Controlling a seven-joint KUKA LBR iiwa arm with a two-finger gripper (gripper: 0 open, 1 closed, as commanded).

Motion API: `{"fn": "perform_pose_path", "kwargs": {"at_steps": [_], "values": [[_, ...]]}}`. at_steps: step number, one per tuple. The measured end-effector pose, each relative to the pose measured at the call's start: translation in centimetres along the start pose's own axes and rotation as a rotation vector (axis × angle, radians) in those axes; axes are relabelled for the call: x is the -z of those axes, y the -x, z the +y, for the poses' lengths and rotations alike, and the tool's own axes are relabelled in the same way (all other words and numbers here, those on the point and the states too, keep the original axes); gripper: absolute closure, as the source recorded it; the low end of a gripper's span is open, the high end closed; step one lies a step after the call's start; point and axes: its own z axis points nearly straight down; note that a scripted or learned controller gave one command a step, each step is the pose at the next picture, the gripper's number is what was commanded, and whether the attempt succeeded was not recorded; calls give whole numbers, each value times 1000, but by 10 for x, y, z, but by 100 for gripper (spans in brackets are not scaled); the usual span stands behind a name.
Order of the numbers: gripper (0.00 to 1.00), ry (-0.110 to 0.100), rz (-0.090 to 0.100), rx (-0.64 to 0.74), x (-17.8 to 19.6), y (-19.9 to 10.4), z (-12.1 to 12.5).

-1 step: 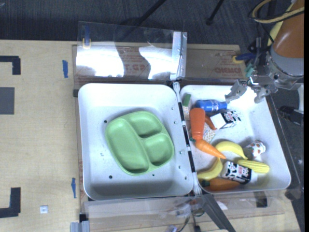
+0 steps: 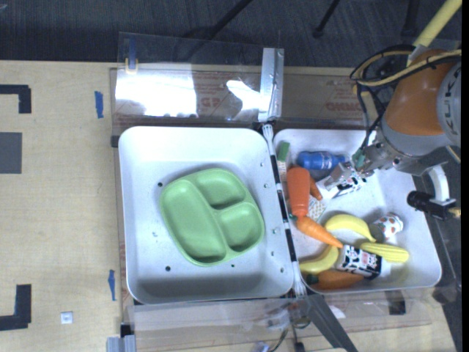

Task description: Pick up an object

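The arm (image 2: 421,108) comes in from 3 o'clock, its orange band over the right bin's (image 2: 429,259) upper edge. The jaws (image 2: 350,176) hang low over the toys near a blue bottle (image 2: 316,160); whether they are parted or pinched together cannot be told, the tips blurring into a black-and-white piece. Toward 6 o'clock lie an orange tube (image 2: 298,191), a carrot (image 2: 317,231) and bananas (image 2: 359,229), overlapping and partly hidden. The left bin (image 2: 146,152) carries a green divided plate (image 2: 211,215).
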Motion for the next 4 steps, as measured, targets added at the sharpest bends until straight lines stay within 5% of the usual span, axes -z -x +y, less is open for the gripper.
{"fn": "perform_pose_path", "kwargs": {"at_steps": [1,2,3,4], "values": [[0,-9,8,356,23,2,-51],[0,-5,5,128,-38,-23,-68],[0,-7,5,227,60,-101,-61],[0,-10,7,255,-2,-33,-82]]}}
